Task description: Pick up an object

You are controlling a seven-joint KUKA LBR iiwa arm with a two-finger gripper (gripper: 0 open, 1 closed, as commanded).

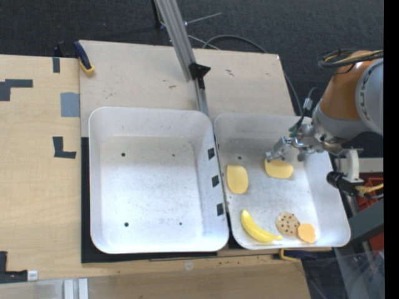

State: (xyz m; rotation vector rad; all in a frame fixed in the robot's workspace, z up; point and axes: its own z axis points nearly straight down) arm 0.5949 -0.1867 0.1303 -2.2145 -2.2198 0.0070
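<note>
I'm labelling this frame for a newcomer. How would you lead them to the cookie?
Start at the right bin of the two white ones and go to its near edge. The cookie lies there between the banana and an orange piece; it alone is round, tan and dark-speckled.

A robotics lab: taped plywood bench [143, 80], loose cables [237, 40], metal camera pole [177, 30].

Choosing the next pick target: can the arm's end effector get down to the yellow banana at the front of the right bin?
Probably yes. The curved yellow banana lies flat and uncovered on the right white bin's floor, apart from the round speckled cookie. The end effector hovers by the pale yellow lump further back, with nothing between.
</note>
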